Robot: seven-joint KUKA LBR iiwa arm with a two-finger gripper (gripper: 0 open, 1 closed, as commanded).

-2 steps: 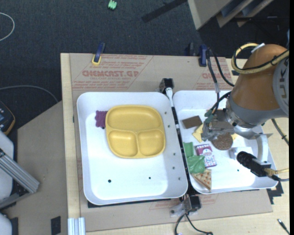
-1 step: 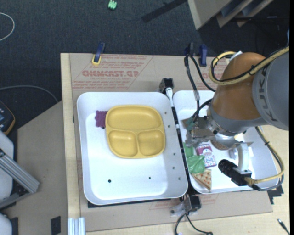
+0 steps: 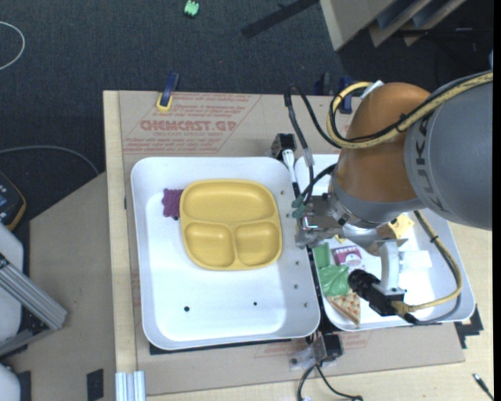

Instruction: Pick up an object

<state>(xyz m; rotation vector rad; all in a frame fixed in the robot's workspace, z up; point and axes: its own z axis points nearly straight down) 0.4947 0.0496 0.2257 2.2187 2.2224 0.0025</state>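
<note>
Camera view from above, and the gripper [image 3: 319, 227] sits low at the left wall of the right bin [image 3: 450, 274], right by the seam between the two bins. Whether it is parted or closed I cannot tell, because the wrist covers it, and whatever it may have hold of is hidden too. Just below it, a crumpled green packet [image 3: 333, 278] lies in the bin's near-left part, touching a small card with a dark red label [image 3: 347, 254]. Lower down, a triangular tan piece like a pizza slice [image 3: 345, 305] rests by the front rim. Further right, a yellow scrap [image 3: 403, 227] peeks out beside the arm, with flat white pieces [image 3: 419, 262] just below it. Up the arm now: the orange band [image 3: 383, 149] bulges over the bin's top half, and the grey link [image 3: 462, 157] runs off to the right. Across the seam, the left bin [image 3: 145, 258] carries a yellow divided plate [image 3: 231, 223] in its upper half, one wide compartment on the far side and two small ones on the near side. A purple thing [image 3: 170, 202] is pressed against the plate's left edge. Both bins rest on a brown board with red lettering [image 3: 196, 121], with a yellow clamp [image 3: 165, 100] at the board's far edge. Beyond it on the dark floor lies a tiny green bit [image 3: 191, 8].
</note>
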